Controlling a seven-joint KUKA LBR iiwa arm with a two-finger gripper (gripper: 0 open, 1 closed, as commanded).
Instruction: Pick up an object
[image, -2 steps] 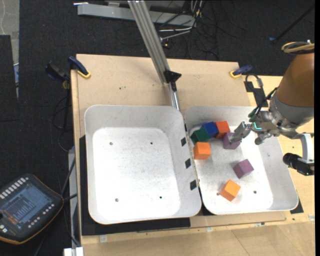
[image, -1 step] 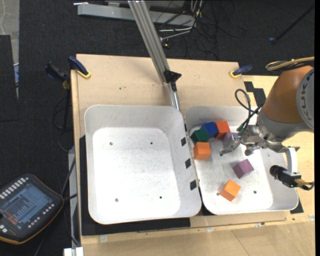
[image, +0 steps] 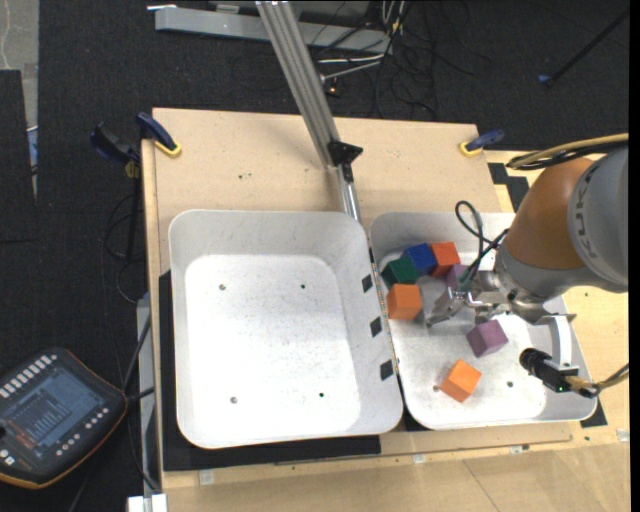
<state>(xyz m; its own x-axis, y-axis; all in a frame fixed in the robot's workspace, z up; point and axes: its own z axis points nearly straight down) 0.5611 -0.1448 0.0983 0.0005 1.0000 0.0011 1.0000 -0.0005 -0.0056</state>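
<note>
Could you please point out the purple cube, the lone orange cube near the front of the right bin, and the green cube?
purple cube (image: 487, 337), camera view, top face.
lone orange cube (image: 461, 381), camera view, top face.
green cube (image: 404, 270), camera view, visible top face.

You see two shallow white plastic bins (image: 190, 250) (image: 520, 405); orange cubes (image: 404, 300) (image: 461, 381) (image: 445, 256), three; purple cube (image: 487, 337), one; blue cube (image: 421, 259), one; green cube (image: 402, 270), one.

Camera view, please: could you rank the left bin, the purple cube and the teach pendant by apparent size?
1. left bin
2. teach pendant
3. purple cube
The gaps are plain, so camera nearness does not blur this order.
</note>
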